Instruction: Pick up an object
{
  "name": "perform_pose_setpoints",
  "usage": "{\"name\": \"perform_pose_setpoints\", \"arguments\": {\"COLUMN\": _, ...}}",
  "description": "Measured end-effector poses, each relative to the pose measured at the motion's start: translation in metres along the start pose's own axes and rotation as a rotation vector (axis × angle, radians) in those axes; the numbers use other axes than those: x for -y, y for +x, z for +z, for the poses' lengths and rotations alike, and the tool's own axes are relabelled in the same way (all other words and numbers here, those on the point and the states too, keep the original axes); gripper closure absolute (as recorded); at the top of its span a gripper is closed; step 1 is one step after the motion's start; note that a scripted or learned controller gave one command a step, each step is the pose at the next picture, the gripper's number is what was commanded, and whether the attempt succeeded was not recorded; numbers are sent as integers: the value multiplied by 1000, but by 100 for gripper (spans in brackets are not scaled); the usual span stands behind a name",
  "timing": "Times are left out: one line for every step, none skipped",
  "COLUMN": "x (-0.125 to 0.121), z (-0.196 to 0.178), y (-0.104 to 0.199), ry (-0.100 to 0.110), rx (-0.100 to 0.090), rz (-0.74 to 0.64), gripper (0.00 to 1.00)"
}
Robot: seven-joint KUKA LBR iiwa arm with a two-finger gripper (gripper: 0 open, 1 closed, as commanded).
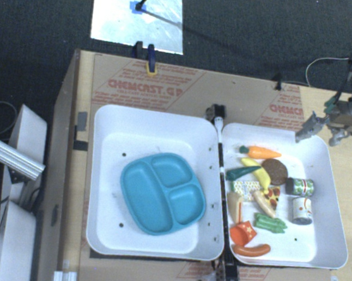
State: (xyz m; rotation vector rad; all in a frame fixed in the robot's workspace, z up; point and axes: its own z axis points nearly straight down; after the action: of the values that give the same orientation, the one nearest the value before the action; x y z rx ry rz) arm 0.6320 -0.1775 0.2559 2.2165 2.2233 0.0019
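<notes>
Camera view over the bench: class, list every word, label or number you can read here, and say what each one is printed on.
"CHEMCAST GP": red print on the brown board under the bins, left of centre; the letters are faint.
A second red print on the same board, upper right: seemingly the same mark, too blurred to read surely.
Labels on the two small cans in the right bin: too small to read.
Nothing else legible.

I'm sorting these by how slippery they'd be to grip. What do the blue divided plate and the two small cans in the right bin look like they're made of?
The blue divided plate looks like moulded plastic, matte: even colour, soft rounded ridges, no sharp glare. The two small cans look like metal or metallised toy plastic: silvery ends, bright highlights, a green label on the upper one. The view is too coarse to settle which.
</notes>
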Motion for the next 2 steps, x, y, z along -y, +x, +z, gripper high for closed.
{"name": "perform_pose_setpoints", "arguments": {"x": 22, "z": 138, "y": 64, "ry": 4, "rx": -2, "rz": -1, "gripper": 0}}
{"name": "perform_pose_setpoints", "arguments": {"x": 20, "z": 126, "y": 63, "ry": -2, "rx": 0, "rz": -2, "gripper": 100}}
